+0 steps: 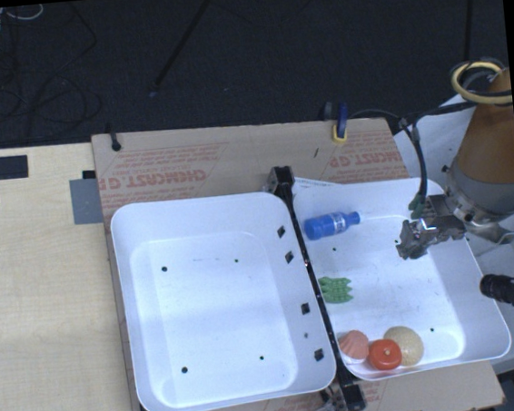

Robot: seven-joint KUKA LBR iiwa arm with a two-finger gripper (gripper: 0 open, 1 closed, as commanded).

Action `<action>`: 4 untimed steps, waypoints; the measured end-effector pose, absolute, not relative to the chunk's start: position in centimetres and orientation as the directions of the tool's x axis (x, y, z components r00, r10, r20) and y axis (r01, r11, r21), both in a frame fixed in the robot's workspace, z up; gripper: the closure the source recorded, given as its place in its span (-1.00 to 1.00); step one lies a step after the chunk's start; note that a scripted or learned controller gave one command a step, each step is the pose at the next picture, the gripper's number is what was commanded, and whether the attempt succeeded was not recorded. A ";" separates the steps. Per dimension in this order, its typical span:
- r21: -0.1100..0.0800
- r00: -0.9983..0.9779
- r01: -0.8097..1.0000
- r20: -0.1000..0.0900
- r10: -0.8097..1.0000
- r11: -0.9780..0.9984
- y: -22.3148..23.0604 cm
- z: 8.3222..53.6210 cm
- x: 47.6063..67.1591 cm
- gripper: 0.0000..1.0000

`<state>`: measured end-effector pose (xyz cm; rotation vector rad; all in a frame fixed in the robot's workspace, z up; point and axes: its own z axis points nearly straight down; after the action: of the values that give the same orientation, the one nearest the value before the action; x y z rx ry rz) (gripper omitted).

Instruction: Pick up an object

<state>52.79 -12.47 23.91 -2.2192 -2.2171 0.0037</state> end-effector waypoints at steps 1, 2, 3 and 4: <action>-0.003 -0.003 1.000 -0.002 1.000 0.003 -14.9 18.8 59.9 1.00; -0.004 -0.004 1.000 0.000 1.000 0.004 -14.9 20.1 59.7 1.00; -0.005 -0.005 1.000 0.000 1.000 0.005 -14.9 21.0 59.7 1.00; -0.006 -0.007 1.000 0.001 1.000 0.007 -15.0 22.0 59.7 1.00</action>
<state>59.71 -15.04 21.97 -2.2105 -2.2252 0.0055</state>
